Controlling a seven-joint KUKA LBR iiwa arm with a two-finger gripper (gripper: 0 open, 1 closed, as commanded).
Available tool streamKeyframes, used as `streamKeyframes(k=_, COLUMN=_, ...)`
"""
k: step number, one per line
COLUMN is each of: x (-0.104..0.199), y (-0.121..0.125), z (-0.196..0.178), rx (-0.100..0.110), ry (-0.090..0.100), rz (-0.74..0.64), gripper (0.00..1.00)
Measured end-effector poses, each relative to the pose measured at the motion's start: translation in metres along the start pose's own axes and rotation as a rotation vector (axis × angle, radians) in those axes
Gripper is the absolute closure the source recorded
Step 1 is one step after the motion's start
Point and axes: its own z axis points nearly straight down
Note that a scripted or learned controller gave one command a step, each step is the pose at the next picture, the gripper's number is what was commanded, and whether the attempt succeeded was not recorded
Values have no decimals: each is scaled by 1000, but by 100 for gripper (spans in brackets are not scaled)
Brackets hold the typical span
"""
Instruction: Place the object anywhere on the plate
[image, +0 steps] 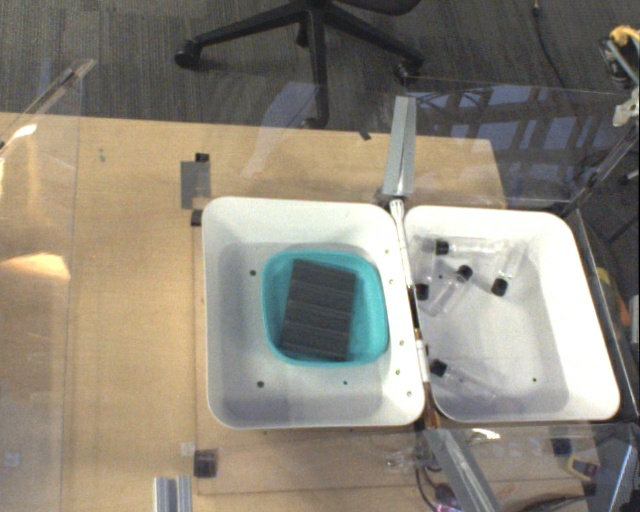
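A teal plate (372, 322) lies in the left white bin (232, 330). A dark grey ridged block (319, 308) rests flat on the plate, roughly in its middle, tilted slightly. Several clear tubes with black caps (462, 271) lie scattered in the right white bin (560, 330), mostly in its upper left part, with one more black-capped tube (440, 369) near the bin's left wall.
A metal divider post (399, 150) stands at the back between the two bins. Clear plastic shielding surrounds the bench. An office chair base (310, 40) stands on the carpet behind. Small black fixtures (203, 462) sit on the wooden bench.
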Motion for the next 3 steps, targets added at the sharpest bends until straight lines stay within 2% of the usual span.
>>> streamKeyframes(k=1, x=-13, y=-2, z=0, rx=2, ry=-3, rz=5, gripper=0)
streamKeyframes(k=2, x=-1, y=0, z=0, rx=1, ry=0, rz=1, gripper=0)
streamKeyframes(k=3, x=-20, y=-3, z=0, rx=3, ry=-2, rz=4, gripper=0)
